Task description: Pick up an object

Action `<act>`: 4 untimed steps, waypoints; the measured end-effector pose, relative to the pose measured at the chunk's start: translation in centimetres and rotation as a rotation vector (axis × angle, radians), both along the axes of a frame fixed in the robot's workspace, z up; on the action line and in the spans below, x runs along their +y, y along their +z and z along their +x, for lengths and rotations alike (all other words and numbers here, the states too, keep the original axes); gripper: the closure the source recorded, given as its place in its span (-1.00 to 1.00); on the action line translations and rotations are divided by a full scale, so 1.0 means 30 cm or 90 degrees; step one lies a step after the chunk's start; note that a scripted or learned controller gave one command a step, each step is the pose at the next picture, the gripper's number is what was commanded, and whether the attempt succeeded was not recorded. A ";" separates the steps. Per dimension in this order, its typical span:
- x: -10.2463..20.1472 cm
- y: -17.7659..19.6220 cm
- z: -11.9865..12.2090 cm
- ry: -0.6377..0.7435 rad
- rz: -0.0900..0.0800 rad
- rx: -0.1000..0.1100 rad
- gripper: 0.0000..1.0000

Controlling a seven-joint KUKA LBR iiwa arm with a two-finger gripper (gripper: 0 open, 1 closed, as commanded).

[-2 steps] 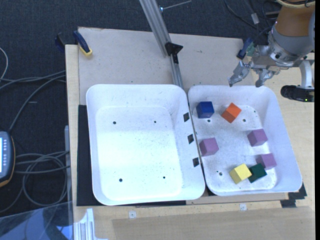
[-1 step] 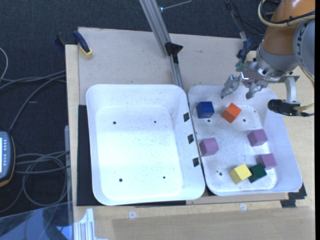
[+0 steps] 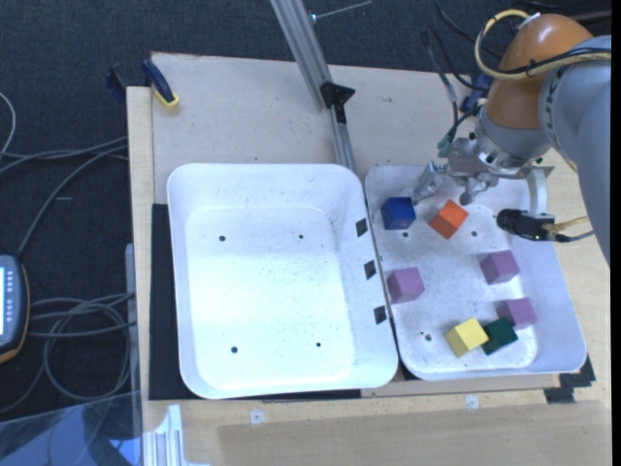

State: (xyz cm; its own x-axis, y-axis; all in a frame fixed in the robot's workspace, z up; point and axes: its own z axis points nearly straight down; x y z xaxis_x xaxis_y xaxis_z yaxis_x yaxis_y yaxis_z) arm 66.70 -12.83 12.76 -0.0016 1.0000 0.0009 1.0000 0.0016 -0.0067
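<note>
My gripper (image 3: 446,190) hangs over the far part of the right bin (image 3: 553,357), its two fingers spread open. An orange cube (image 3: 448,219) lies just in front of and below the fingertips, and nothing is held between them. A blue cube (image 3: 398,213) sits to the left of the orange one, near the bin's left wall. Further forward lie three purple cubes (image 3: 405,283), (image 3: 499,266), (image 3: 520,311), a yellow cube (image 3: 467,336) and a green cube (image 3: 501,334) touching it.
The left bin (image 3: 194,260) stands beside the right one. A slanted metal bar (image 3: 309,47) runs down to the gap between the bins. A yellow-and-blue clamp (image 3: 160,83) sits at the bench's far left corner. Cables trail behind the wrist.
</note>
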 end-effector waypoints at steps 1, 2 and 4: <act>0.000 0.054 0.009 0.000 0.000 -0.006 1.00; 0.003 0.274 0.011 0.000 -0.002 -0.010 1.00; 0.157 0.256 -0.077 0.002 0.001 -0.003 1.00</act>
